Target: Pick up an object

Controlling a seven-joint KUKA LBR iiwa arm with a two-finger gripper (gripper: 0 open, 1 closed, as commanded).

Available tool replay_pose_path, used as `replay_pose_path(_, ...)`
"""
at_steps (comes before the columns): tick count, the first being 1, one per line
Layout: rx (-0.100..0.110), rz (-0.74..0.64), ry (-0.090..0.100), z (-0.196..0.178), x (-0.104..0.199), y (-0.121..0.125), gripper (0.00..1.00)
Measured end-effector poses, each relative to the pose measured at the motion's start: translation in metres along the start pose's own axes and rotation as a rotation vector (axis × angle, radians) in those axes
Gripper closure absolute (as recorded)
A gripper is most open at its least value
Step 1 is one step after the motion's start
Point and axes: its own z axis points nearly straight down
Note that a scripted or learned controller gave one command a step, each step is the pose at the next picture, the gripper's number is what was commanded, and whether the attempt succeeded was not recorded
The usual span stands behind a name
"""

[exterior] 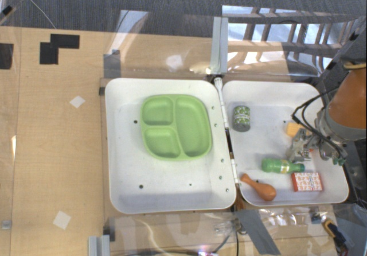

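The pincer point(299, 151) hangs low in the right bin point(264, 97), just above the green bottle point(282, 165) lying on its side there; whether its fingers are apart or together cannot be told. A green divided plate point(175, 127) sits in the left bin point(123, 151).

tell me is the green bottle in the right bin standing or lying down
Lying down: the green bottle rests on its side on the right bin floor, lengthwise left to right, beside the gripper.
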Motion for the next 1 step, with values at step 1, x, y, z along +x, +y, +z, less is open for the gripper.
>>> replay_pose_path(1, -0.004, -0.291, 0.003, -0.1049, 0.0416, 0.0452, 1.0)
